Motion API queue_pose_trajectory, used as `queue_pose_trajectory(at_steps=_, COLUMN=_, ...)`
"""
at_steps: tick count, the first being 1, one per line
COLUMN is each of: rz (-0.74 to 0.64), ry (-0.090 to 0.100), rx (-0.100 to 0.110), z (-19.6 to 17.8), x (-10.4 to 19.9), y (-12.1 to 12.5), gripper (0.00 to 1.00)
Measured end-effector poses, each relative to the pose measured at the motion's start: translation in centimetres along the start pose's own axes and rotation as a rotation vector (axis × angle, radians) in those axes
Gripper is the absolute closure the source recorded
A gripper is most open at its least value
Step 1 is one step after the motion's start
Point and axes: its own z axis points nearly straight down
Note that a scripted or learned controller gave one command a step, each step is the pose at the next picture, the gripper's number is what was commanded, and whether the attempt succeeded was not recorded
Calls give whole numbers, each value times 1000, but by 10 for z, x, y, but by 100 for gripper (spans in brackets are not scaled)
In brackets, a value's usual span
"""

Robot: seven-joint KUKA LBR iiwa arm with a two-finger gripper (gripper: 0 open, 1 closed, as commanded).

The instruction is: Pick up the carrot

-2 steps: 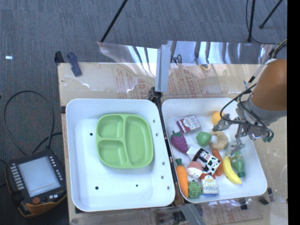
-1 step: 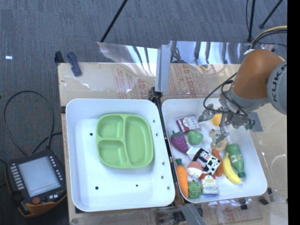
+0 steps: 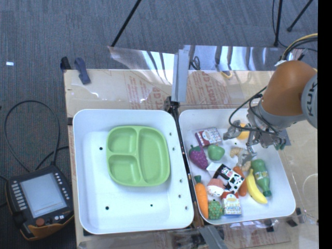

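Observation:
The carrot (image 3: pixel 202 197) is orange with a small green top and lies lengthwise against the left wall of the right bin (image 3: pixel 288 201), near its front corner. My gripper (image 3: pixel 247 154) hangs over the middle of that bin, to the upper right of the carrot and well apart from it. It sits above a cluster of toys beside a green bottle (image 3: pixel 261 175). The orange band of the arm (image 3: pixel 289 90) is above it, at the bin's right back corner. A second small orange piece (image 3: pixel 242 184) lies by the banana (image 3: pixel 255 189).
The right bin also holds purple grapes (image 3: pixel 198 156), a green round fruit (image 3: pixel 216 152), a red carton (image 3: pixel 208 136), a cow-patterned carton (image 3: pixel 229 178), a strawberry (image 3: pixel 215 209) and a small box (image 3: pixel 232 205). A green divided plate (image 3: pixel 138 155) lies in the left bin (image 3: pixel 88 191).

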Motion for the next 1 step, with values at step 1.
queue_pose_trajectory(at_steps=1, rz=0, ry=2, rx=1, z=0, x=20, y=-1, gripper=0)
